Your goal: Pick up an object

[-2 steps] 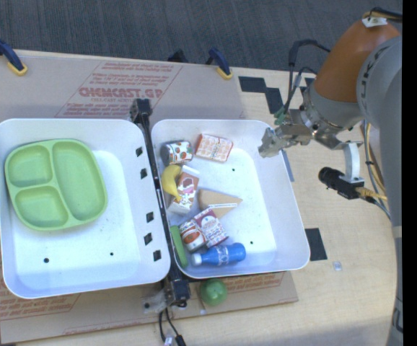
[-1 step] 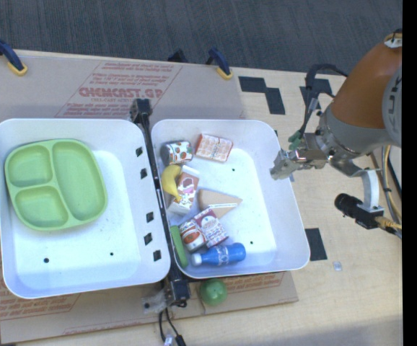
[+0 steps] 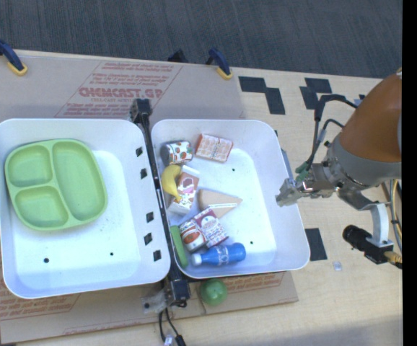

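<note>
Where the bench meets dark carpet at the far edge, I see two white bins (image 3: 14,265) resting on cardboard (image 3: 122,85) printed in red, of which I read only "CHEMCAST GP". The gripper (image 3: 289,193) hangs just outside the right bin's right wall, too small and blurred for me to tell its grip. A yellow banana (image 3: 169,182) lies among packets in the right bin, a green divided tray (image 3: 53,184) in the left.
</note>
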